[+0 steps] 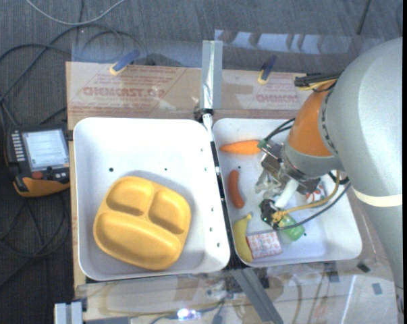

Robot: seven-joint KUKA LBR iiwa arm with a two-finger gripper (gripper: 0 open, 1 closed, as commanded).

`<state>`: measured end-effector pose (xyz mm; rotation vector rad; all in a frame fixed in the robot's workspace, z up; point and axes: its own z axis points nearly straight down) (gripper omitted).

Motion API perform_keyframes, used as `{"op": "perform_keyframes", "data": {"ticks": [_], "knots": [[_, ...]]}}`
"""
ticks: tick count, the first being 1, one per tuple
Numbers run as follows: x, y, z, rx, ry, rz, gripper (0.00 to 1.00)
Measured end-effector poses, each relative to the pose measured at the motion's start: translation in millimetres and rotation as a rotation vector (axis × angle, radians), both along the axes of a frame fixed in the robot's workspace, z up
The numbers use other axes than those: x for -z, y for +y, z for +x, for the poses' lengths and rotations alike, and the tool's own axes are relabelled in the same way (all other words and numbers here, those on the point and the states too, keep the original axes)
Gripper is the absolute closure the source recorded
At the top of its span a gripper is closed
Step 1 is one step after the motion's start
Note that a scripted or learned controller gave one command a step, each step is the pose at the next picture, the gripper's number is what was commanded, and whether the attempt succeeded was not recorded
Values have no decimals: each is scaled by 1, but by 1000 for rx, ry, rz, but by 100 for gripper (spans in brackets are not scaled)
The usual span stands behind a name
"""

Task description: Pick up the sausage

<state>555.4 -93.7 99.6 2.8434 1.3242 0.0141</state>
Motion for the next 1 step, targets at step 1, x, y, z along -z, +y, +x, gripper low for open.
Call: {"op": "perform_keyframes", "data": {"ticks": [1], "knots": [[-83,65,-8,28,15,-1,100]]}}
